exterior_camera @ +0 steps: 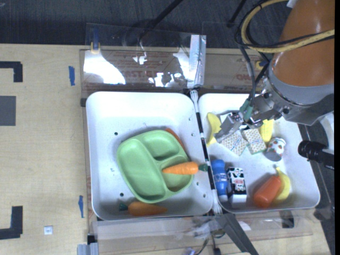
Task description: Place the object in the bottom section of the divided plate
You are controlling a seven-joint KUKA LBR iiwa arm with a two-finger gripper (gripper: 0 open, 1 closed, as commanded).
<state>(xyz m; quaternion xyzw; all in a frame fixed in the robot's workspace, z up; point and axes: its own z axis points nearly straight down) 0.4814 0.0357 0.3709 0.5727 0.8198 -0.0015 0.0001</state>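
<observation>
A green divided plate lies tilted in the left bin. An orange carrot with a green top rests across the plate's lower right section, its top reaching over the rim toward the wall between the bins. A second carrot lies on the bin floor just below the plate's front edge. My gripper hangs over the upper left part of the right bin, above two checkered waffle-like pieces and beside a yellow piece. No object is visible in the gripper.
The right bin also holds a blue bottle, a black-and-white carton, a red-orange pepper-like item with a yellow piece beside it, and a small grey-white item. An orange sliver peeks from behind the plate.
</observation>
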